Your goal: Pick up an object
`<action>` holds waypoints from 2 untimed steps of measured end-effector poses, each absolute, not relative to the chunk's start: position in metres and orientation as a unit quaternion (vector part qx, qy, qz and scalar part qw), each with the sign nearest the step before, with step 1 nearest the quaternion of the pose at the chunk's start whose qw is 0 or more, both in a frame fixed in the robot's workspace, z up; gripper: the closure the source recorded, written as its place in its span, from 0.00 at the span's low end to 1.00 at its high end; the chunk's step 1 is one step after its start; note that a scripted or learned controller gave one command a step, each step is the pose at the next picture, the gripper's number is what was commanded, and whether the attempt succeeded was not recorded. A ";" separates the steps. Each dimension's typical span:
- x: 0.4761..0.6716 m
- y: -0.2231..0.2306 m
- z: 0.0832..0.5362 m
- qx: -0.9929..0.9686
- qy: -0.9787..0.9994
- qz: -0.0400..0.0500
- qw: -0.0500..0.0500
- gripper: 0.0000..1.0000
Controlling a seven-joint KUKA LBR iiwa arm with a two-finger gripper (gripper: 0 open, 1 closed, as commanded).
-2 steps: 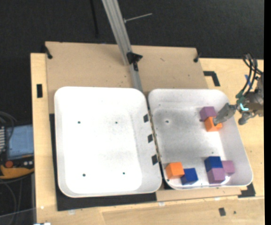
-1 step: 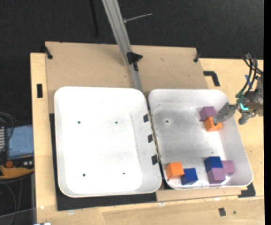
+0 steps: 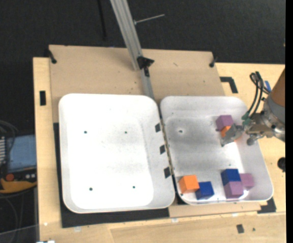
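Jaws cannot be read for open or shut at this slant: the gripper (image 3: 233, 134) hangs low at the right bin's (image 3: 197, 105) far right side, touching or just beside a small orange block (image 3: 226, 130) and the purple block (image 3: 224, 121) behind it, and whether either sits between the fingers I cannot tell. That orange block looks like a light, stiff cube with flat faces (likely wood or foam, not fragile), best pinched across two opposite sides. Near the front rim lie another orange block (image 3: 189, 183), two blue blocks (image 3: 205, 190) and two more purple ones (image 3: 233, 189).
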State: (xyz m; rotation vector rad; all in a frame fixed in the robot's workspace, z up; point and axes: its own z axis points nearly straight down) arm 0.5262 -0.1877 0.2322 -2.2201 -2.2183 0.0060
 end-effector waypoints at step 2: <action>0.534 -0.189 0.137 -0.708 -0.706 0.002 0.001 0.00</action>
